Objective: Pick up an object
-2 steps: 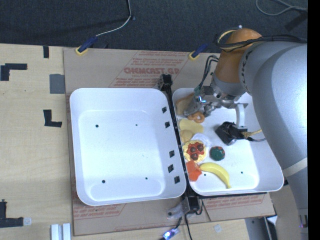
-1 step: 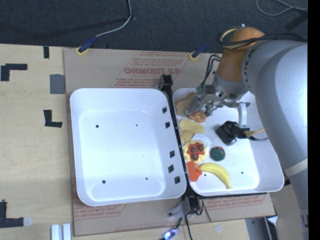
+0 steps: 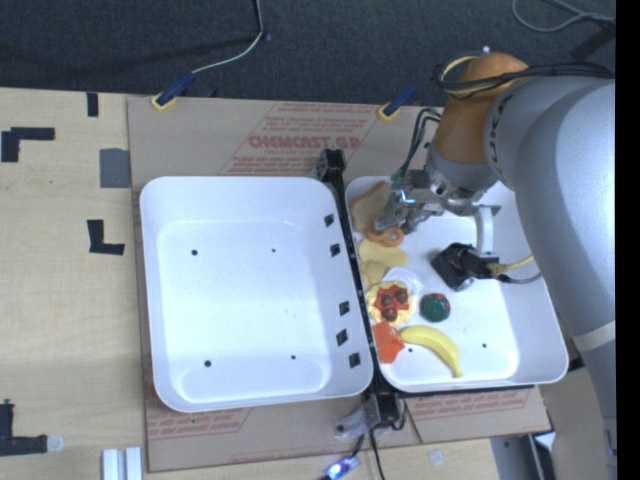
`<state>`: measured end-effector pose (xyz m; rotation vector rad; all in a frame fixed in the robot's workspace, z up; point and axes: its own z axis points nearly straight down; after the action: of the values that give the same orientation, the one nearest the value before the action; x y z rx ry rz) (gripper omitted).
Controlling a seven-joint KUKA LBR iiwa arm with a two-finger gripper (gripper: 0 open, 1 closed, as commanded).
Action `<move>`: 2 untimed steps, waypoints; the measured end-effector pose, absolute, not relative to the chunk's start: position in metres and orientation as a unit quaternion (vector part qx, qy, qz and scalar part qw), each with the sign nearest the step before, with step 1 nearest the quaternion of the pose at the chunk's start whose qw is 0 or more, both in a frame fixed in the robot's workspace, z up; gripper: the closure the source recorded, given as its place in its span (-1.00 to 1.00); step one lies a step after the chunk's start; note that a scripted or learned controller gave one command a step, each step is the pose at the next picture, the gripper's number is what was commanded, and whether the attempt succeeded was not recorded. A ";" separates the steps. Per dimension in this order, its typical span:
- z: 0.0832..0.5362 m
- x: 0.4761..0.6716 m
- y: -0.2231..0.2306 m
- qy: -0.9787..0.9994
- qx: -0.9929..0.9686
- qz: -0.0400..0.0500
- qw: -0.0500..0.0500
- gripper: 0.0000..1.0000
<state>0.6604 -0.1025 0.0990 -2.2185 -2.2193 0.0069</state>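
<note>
The gripper (image 3: 402, 204) is lowered at the far left corner of the right bin (image 3: 520, 363), over a tan flat piece (image 3: 366, 204); whether it is spread or pressed together cannot be told. A small orange-brown round piece (image 3: 388, 235) is seen just beside it. Nearer along the left wall are crowded a pale yellow piece (image 3: 374, 254), a red-dotted toy (image 3: 390, 300), a green ball (image 3: 435, 308), an orange piece (image 3: 387, 340) and a banana (image 3: 434, 347).

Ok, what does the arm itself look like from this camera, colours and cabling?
The arm is built of bulky, smooth, rounded grey links. Above the wrist sits a glossy orange band, with thin dark cables running across and beside it. The gripper is small, of bare grey metal with darker parts.
</note>
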 end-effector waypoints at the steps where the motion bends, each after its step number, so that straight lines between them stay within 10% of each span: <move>1: 0.123 0.669 -0.102 -0.707 -0.707 0.001 0.001 1.00; 2: 0.121 0.668 -0.102 -0.707 -0.707 0.002 0.002 -1.00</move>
<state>0.6677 -0.1021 0.1212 -2.2185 -2.2198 0.0049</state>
